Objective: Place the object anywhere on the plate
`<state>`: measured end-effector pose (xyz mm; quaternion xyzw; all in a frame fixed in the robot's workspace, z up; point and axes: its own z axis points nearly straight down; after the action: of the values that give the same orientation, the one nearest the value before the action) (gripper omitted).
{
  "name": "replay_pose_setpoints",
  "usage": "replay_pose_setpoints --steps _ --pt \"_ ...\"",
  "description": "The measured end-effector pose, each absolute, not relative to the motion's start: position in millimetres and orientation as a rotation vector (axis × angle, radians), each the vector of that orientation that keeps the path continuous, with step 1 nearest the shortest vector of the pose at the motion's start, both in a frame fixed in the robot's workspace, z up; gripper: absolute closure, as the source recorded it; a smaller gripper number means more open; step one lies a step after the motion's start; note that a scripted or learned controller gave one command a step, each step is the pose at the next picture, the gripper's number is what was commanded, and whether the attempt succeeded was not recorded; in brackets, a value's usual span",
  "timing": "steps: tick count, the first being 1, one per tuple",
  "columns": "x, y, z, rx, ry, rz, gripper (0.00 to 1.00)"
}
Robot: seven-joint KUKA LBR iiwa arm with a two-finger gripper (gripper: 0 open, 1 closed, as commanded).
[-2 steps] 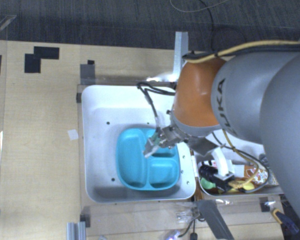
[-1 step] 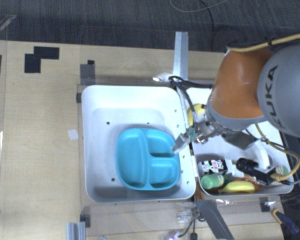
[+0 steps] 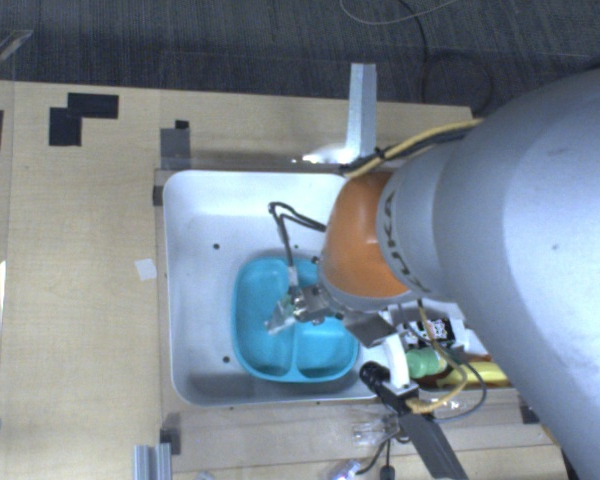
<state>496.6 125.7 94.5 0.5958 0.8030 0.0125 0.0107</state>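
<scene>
The gripper (image 3: pixel 285 313) hung over the blue plate (image 3: pixel 265 353); its grip could not be told; the white bin (image 3: pixel 195 258) lay beneath.

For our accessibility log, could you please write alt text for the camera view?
A grey arm with an orange band reaches over a white bin, its gripper low above a blue divided plate. A green object sits beside the arm.

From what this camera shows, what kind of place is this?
Probably a robotics lab test bench: a grey arm reaches over a white bin holding a blue plate, with black marker squares on the wooden bench.
</scene>
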Motion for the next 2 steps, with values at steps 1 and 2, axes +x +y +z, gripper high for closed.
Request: replay_pose_setpoints --steps 1,2 --pt "532.7 63.6 183.8 1.889 2.506 0.003 0.0" --pt "534.3 65.0 192.7 1.879 2.512 0.004 1.0"
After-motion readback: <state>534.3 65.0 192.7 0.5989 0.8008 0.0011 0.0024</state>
